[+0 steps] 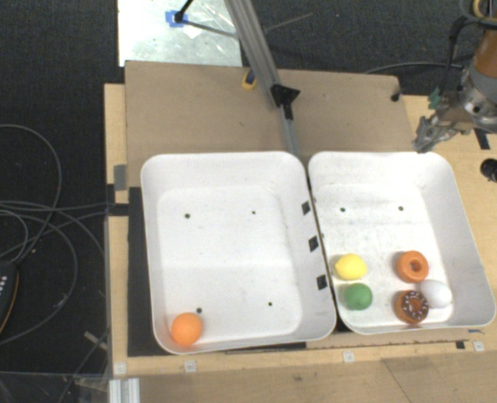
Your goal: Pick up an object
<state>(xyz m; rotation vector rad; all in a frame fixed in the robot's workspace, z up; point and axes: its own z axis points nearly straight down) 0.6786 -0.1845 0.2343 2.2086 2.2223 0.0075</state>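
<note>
Orange ball (186, 328) lying in the left bin's (223, 168) near-left corner, alone. Gripper (425, 136) hovering above the right bin's (462, 208) far edge, holding nothing; finger spread impossible to tell.

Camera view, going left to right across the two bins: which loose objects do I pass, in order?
Orange ball in the left bin, then in the right bin: yellow ball, green ball, then white ball. The two donuts overlap in position, so I leave them out.

Two bins (232, 170); four balls (186, 328), one possibly egg; two doughnuts (412, 266).
</note>
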